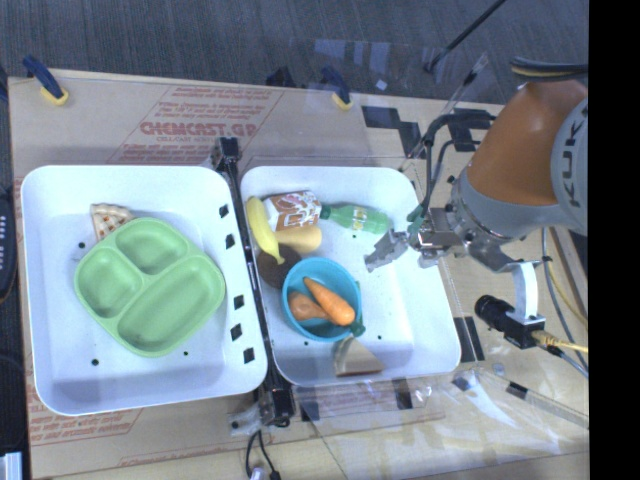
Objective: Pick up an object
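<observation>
Green plate (pixel 150 288), blue bowl (pixel 318 298)

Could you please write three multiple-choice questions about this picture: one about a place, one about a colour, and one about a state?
1. Where is the green plate?
A. left bin
B. right bin
C. on the bench

2. What colour is the bowl that holds the carrot?
A. red
B. blue
C. white

3. Where is the tool?
A. over the left bin
B. over the right bin, holding nothing
C. lifting the banana

Answers: 1 A, the plate lies in the left bin. 2 B, the bowl's rim is blue. 3 B, nothing is between the tool's fingers; the banana lies in the bin.
</observation>
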Robot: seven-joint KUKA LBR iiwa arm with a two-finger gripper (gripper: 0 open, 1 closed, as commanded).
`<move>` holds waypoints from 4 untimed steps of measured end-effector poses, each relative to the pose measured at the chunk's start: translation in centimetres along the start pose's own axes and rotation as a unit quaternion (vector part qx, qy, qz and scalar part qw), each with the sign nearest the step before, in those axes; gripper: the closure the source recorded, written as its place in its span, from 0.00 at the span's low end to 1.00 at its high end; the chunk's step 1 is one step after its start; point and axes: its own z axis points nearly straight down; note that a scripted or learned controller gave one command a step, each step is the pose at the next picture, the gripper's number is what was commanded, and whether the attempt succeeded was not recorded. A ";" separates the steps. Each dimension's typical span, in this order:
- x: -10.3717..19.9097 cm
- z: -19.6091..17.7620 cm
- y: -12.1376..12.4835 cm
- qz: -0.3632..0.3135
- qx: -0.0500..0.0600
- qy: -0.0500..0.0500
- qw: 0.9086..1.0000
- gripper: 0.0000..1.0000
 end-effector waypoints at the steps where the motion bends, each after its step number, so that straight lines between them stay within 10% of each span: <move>1: 3.6 15.2 1.9 -0.029 -0.002 -0.002 1.000 0.00; 2: 3.4 14.2 1.9 -0.032 0.001 -0.003 0.999 1.00; 3: 4.2 15.4 4.4 0.107 -0.004 -0.006 0.994 1.00; 4: 4.9 16.2 4.2 0.105 0.002 -0.001 0.994 0.00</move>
